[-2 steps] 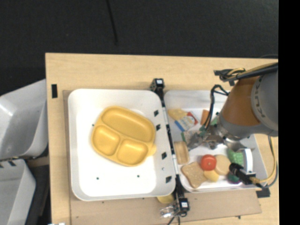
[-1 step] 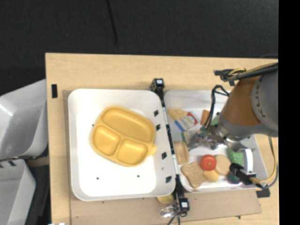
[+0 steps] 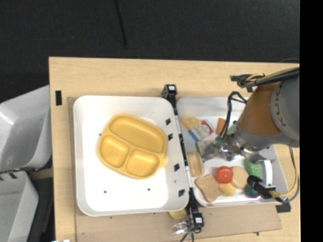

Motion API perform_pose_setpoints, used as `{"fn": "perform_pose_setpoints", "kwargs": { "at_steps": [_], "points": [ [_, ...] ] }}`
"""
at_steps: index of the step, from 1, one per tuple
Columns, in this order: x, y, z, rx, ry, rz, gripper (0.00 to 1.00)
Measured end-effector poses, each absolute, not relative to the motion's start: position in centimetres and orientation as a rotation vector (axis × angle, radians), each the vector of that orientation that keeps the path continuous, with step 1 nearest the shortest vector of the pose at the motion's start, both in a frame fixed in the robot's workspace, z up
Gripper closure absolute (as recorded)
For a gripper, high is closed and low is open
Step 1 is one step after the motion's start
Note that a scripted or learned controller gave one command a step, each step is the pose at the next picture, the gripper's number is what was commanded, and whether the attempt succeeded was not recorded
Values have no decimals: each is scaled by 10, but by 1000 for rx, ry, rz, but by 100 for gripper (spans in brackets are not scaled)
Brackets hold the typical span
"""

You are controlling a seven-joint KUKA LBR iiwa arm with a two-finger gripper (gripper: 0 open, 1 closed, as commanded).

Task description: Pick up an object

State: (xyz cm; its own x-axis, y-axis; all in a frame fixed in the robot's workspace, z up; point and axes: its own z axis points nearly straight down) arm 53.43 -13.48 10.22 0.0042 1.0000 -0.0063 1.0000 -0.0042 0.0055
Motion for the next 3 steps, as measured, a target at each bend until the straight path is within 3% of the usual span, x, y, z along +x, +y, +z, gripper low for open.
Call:
{"fn": "perform_pose_setpoints", "kwargs": {
  "at_steps": [1, 2, 3],
  "points": [
    [491, -120, 105, 2215, 2180, -5, 0],
    [493, -120, 115, 2225, 2178, -2, 100],
    [501, -47, 205, 2208, 2228, 13, 100]
  ]
}}
